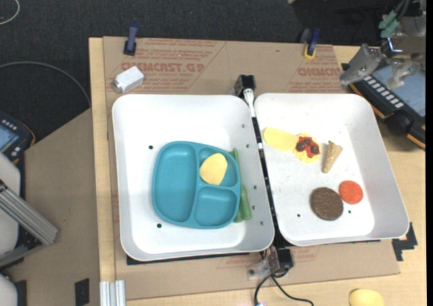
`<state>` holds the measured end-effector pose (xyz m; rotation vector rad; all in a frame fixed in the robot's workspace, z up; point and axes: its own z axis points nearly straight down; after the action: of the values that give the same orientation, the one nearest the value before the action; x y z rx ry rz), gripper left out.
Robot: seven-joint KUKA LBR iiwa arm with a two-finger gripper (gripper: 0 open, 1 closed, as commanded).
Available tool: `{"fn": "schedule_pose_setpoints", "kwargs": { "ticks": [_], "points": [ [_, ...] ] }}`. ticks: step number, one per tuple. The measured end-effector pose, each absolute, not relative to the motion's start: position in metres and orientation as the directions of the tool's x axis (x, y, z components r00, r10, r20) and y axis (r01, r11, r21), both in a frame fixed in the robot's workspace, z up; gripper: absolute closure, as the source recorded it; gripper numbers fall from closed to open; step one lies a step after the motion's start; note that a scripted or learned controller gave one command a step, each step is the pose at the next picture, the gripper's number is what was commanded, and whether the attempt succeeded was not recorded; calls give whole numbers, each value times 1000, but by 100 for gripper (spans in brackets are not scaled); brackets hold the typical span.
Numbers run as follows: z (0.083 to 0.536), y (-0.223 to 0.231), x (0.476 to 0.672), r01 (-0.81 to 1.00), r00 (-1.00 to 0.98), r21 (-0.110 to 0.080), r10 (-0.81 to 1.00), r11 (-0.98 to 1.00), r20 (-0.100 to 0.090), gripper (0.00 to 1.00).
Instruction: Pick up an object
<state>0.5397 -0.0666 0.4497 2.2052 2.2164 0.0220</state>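
I read "SIMCAST" in red, partly washed out, on the cardboard (169, 64) left of the gripper (379, 61), whose finger state I cannot tell.

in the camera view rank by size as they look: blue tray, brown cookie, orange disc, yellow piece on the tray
1. blue tray, by far the largest
2. brown cookie
3. yellow piece, close to the cookie, so that order is unsure
4. orange disc, smallest

Robotics lab bench: two white bins (128, 162) on a cardboard sheet (203, 61) held by clamps (130, 37) at the top edge, toy food inside, loose cables (270, 284) lower centre, electronics (392, 88) upper right, dark carpet (67, 0) upper left
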Motion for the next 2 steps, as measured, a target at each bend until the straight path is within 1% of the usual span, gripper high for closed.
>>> {"fn": "schedule_pose_setpoints", "kwargs": {
  "ticks": [1,2],
  "points": [
    [451,-68,541,1000,-1,7,1000,1,-2,100],
    [358,-42,500,1000,-1,-12,1000,1,2,100]
  ]
}}
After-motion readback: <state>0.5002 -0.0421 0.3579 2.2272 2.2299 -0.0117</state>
